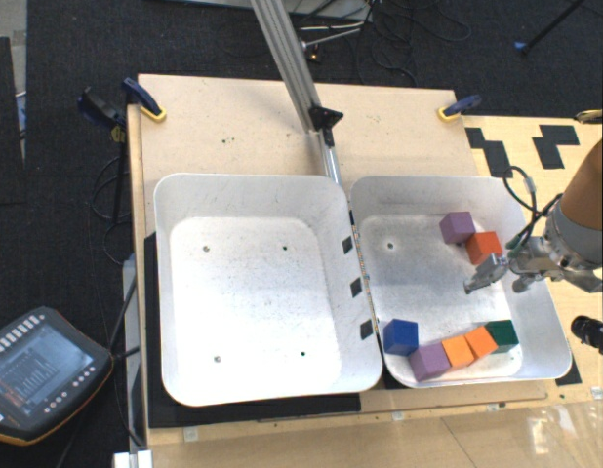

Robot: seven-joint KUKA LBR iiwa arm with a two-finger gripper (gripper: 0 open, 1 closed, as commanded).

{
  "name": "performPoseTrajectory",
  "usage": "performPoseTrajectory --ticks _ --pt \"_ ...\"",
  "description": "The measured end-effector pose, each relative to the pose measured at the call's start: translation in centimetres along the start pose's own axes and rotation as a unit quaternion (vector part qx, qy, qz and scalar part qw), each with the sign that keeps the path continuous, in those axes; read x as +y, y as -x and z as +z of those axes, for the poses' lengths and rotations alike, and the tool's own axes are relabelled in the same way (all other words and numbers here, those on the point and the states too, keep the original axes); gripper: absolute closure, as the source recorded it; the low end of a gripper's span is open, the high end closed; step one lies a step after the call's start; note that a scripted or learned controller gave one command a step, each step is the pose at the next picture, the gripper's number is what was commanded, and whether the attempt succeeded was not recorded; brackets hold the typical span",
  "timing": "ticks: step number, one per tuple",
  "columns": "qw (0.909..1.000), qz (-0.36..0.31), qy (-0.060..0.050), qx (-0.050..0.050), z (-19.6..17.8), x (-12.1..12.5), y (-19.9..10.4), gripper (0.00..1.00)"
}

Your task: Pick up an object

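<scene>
I counted 6 small blocks, all in the right bin point(399, 213). Near its far right side sat a purple block point(458, 226) with an orange block point(483, 246) touching its near right corner. Along the near rim I saw a blue block point(400, 336) standing slightly apart on the left, then a second purple block point(429, 360), a second orange block point(459, 349) and a green block point(501, 336) lined up touching, the row slanting toward the right. All lay flat.

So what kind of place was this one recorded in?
Most likely a robotics lab test cell: a bench with two white bins clamped in place, a teach pendant on the floor, and coloured blocks for grasping trials.
</scene>
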State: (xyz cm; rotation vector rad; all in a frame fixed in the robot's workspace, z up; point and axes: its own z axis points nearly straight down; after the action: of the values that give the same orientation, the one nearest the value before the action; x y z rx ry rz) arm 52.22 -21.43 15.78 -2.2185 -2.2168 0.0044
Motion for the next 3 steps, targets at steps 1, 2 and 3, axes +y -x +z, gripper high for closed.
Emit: performPoseTrajectory --ticks 1,2,3 --pt "1.0000 0.000 0.001 0.000 4.6 -0.5 -0.2 0.00" --pt "1.0000 0.000 0.002 -0.001 6.3 -0.5 -0.2 0.00" --pt "1.0000 0.000 0.004 -0.001 5.2 -0.4 -0.2 1.00"
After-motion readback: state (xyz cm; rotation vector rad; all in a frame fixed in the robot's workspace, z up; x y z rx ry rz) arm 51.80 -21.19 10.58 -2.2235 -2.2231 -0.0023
